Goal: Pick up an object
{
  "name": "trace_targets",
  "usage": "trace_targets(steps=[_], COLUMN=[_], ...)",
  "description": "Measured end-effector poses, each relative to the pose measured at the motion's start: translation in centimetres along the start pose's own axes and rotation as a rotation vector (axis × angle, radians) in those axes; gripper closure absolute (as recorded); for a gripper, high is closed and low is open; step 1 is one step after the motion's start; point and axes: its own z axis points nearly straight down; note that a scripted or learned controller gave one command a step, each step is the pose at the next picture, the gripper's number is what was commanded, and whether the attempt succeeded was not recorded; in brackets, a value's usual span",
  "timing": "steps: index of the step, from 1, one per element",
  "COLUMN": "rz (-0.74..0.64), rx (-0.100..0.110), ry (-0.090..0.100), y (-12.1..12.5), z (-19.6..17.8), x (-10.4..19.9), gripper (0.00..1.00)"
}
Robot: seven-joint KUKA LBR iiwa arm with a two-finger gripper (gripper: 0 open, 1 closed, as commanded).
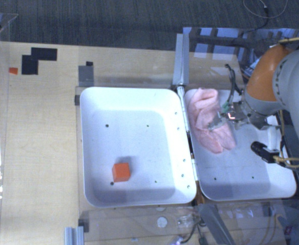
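**Gripper at the cloth in the right bin**

On the bench point(37, 152), far left at about 10 o'clock, lie two black shapes point(37, 59) and, just beside them, a small orange square point(13, 71). The left bin point(134, 111) holds one orange block point(121, 172). It sits at about 7 o'clock in the bin, near the front wall and well apart from the other walls.

The right bin point(241, 172) touches the left one along their shared side. In it a pink cloth point(210, 121) lies crumpled at about 10 o'clock, against the wall next to the left bin, and it reaches toward the middle of the bin. The gripper point(227, 115) is at the 3 o'clock edge of the cloth, over its folds. Whether it is open or closed, I cannot tell, and the view does not show it holding the cloth. The arm point(264, 83) comes in from 3 o'clock, with its orange band above the wrist.
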Motion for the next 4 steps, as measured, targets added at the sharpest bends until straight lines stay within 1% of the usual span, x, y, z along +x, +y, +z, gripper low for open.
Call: trace_targets(steps=[1,2,3,4], rz=[0.000,-0.059,-0.040,-0.049], rx=[0.000,-0.004,0.000,-0.004], ry=[0.000,-0.002,0.000,-0.001], y=[0.0,-2.1,3.6,3.8], z=[0.0,-0.1,0.1,-1.1], x=[0.0,3.3,1.6,1.8], gripper=[0.00,0.00,0.00,1.00])
